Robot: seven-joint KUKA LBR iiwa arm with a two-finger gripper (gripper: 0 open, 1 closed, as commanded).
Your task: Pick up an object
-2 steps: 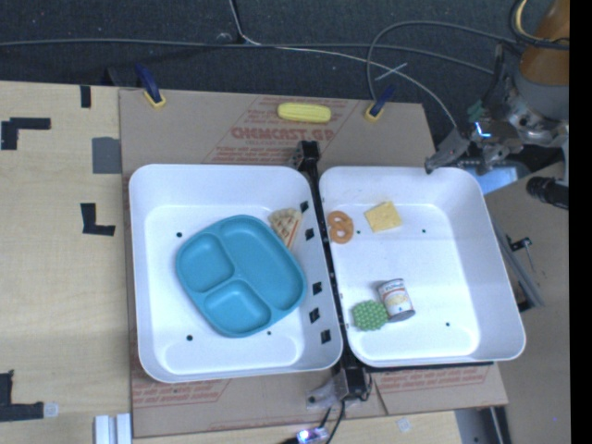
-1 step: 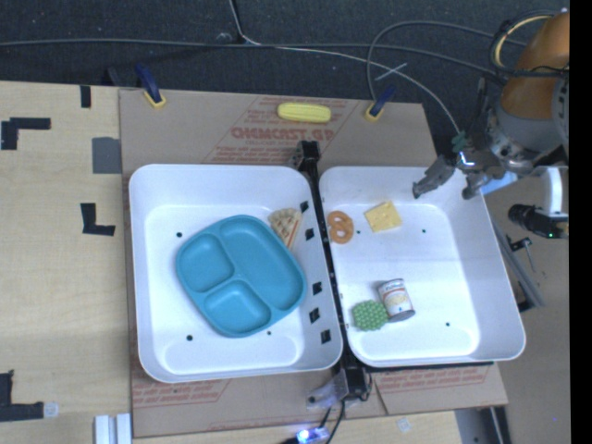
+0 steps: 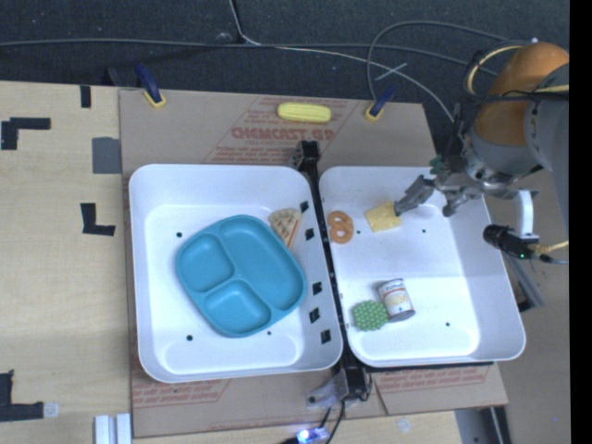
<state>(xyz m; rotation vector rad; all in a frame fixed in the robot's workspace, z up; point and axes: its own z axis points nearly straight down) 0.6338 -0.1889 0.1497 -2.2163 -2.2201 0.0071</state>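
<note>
My gripper (image 3: 432, 202) hangs over the far part of the right bin (image 3: 481, 276), its two dark fingers spread open with nothing between them. A yellow cheese wedge (image 3: 382, 217) lies just left of the left fingertip, apart from it. A brown pretzel (image 3: 339, 227) sits further left by the divider. Near the front of this bin a small can (image 3: 396, 299) lies on its side next to a green bumpy piece (image 3: 369, 315). In the left bin (image 3: 157, 248) there is a blue sectioned plate (image 3: 240, 274) and a sandwich slice (image 3: 288, 223).
A yellow banana-like piece (image 3: 303, 113) lies on the cardboard behind the bins. Two blue clamps (image 3: 148, 86) (image 3: 379, 100) hold the cardboard's far edge. Cables loop above the right bin. A black fitting (image 3: 504, 239) juts from the arm over the bin's right rim.
</note>
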